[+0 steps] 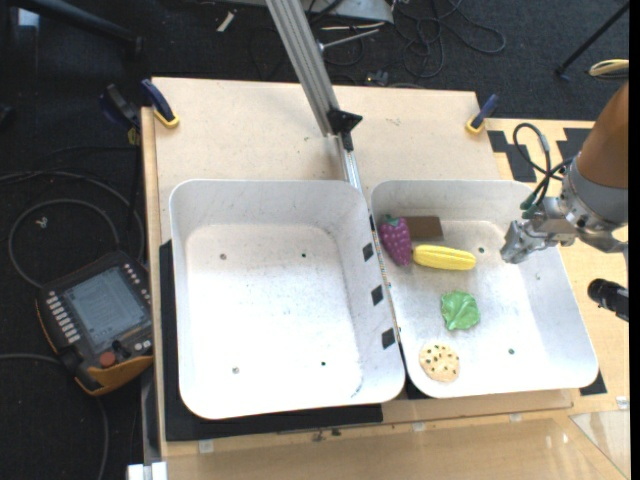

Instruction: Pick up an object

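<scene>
From the fixed camera above the bench, looking down at a slant: two shallow white bins sit side by side on a pale wooden board. The left bin [265, 298] holds nothing I could pick. The right bin [560, 338] holds everything worth going for.

My arm comes in from the right, and my gripper [520, 240] hangs over the right bin's upper right part, near its far wall. At this size and angle I cannot tell how my jaws stand, and nothing is visibly held between them.

The objects lie toward the right bin's left half. A purple bunch of grapes [396, 240] lies close to the divider between the bins, touching or overlapping a brown block [424, 228] just behind it. A yellow banana-shaped piece [444, 258] lies flat just beside the grapes, pointing toward me. Below it, apart from the rest, is a green leafy piece [460, 311], and nearer the front edge a round speckled cookie [439, 362].

My judgement: the banana is nearest and lies crosswise to my reach, so it looks the easiest target. The grapes and block crowd each other, which would make a clean grip harder.
</scene>
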You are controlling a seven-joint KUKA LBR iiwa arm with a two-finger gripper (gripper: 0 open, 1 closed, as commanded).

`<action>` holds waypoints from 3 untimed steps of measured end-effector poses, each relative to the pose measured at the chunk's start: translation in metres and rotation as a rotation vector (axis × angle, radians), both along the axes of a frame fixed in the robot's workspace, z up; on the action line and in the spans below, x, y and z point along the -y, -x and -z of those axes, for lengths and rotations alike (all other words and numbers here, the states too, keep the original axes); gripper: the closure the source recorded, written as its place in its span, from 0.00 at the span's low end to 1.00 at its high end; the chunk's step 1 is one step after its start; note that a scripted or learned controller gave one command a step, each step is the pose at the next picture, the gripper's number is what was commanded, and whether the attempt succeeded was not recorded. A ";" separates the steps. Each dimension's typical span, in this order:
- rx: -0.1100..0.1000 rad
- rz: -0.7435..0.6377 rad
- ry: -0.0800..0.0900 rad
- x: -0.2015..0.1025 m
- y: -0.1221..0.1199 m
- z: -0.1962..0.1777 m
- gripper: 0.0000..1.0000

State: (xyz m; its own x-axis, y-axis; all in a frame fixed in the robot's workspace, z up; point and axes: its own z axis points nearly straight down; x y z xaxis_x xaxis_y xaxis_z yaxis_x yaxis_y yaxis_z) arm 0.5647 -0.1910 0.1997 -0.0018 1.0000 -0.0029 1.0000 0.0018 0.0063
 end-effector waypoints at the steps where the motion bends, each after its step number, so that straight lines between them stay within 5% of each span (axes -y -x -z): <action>1: 0.001 -0.002 0.000 -0.005 -0.008 -0.047 1.00; 3: -0.004 -0.006 -0.004 -0.116 -0.029 -0.042 1.00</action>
